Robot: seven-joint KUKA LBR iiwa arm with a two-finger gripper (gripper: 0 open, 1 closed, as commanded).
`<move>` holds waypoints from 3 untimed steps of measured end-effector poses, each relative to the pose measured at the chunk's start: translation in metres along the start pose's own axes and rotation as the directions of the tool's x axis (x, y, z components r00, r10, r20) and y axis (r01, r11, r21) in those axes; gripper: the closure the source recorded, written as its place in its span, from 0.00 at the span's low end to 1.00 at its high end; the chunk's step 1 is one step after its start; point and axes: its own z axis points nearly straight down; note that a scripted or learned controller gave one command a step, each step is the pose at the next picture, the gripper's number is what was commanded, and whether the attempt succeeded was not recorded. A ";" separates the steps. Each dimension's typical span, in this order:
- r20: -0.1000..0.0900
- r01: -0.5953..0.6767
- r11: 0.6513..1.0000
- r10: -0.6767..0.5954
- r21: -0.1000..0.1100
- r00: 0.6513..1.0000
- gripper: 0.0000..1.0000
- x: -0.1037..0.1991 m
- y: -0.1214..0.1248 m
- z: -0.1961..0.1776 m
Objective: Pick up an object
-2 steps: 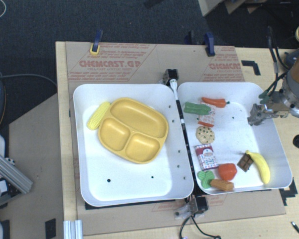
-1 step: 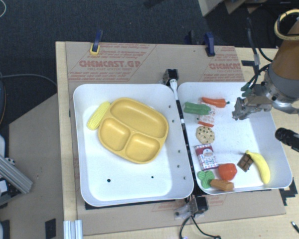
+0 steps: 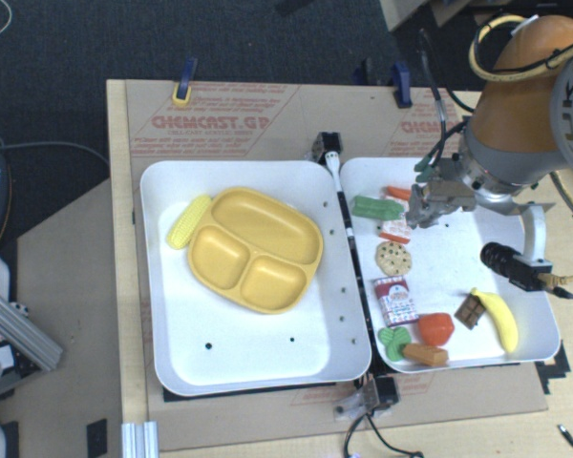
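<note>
Cookie (image 3: 393, 257): flat in right bin (image 3: 525, 184), beside red-white packet (image 3: 395, 232).
Hand (image 3: 426, 210): low over packet, near green item (image 3: 371, 207); grip state unclear.

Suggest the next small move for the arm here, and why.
Probably a short drop straight down. The pincer hangs over the right bin's upper left, by the green piece and the small packet, with nothing seen in its grip.
</note>
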 end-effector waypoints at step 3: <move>0.003 -0.005 1.000 0.005 -0.003 1.000 1.00 0.108 0.045 0.017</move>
